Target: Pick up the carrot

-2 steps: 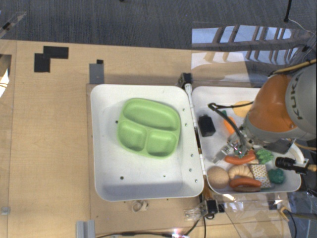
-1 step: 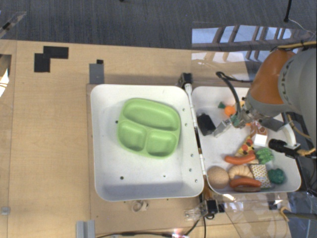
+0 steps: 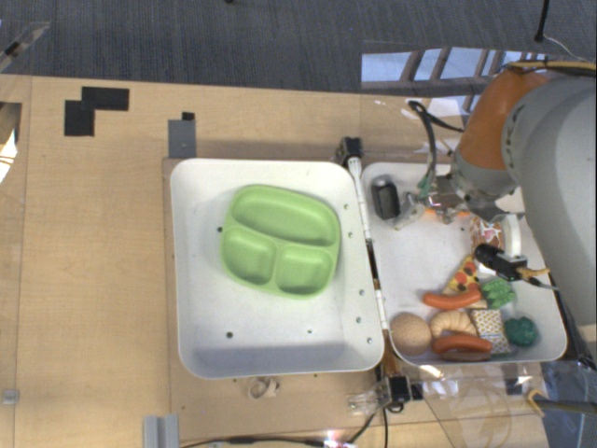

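The carrot (image 3: 451, 298) is an orange-red stick with a green leafy top (image 3: 498, 292). It lies on its side in the lower half of the right bin (image 3: 410, 259), among other toy foods. My gripper (image 3: 431, 203) is at the bin's upper part, below the orange band of the arm (image 3: 490, 129). It hangs well above and to the left of the carrot, apart from it. A small orange bit shows right by the gripper; I cannot make out what it is.
Crowding the carrot are a pizza slice (image 3: 464, 273), a tan egg shape (image 3: 409, 330), a bread piece (image 3: 451, 322), a red sausage (image 3: 462, 345), a cracker (image 3: 489, 329) and broccoli (image 3: 520, 329). A dark object (image 3: 384, 197) lies upper left. The left bin (image 3: 201, 334) holds a green divided plate (image 3: 280, 241).
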### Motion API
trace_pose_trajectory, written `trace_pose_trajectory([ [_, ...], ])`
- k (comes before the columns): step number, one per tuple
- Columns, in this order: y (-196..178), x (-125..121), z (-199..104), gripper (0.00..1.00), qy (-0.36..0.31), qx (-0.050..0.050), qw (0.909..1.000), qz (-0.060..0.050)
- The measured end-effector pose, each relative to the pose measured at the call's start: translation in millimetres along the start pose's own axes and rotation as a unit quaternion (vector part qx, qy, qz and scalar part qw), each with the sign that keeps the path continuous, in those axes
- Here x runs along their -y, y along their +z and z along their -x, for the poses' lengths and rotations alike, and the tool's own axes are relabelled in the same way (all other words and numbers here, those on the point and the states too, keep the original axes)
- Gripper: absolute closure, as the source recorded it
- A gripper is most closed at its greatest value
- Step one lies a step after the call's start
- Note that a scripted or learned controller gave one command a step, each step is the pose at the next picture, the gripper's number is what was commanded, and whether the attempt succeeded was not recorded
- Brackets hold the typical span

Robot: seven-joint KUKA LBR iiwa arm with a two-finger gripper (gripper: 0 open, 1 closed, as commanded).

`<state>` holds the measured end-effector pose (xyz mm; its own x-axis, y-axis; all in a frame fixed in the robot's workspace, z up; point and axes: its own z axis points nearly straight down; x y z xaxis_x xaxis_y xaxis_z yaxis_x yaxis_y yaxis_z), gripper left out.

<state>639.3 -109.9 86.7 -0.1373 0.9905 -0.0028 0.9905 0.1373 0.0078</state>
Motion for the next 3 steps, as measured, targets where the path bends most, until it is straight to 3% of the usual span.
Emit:
trace_pose_trajectory([
  [1, 3, -16, 79, 0.00, 0.100, -0.001, 0.9949, -0.008],
  [2, -9, -18, 78, 1.00, 0.095, 0.002, 0.9954, -0.007],
  [3, -9, -18, 77, 0.00, 0.095, 0.001, 0.9955, -0.007],
])
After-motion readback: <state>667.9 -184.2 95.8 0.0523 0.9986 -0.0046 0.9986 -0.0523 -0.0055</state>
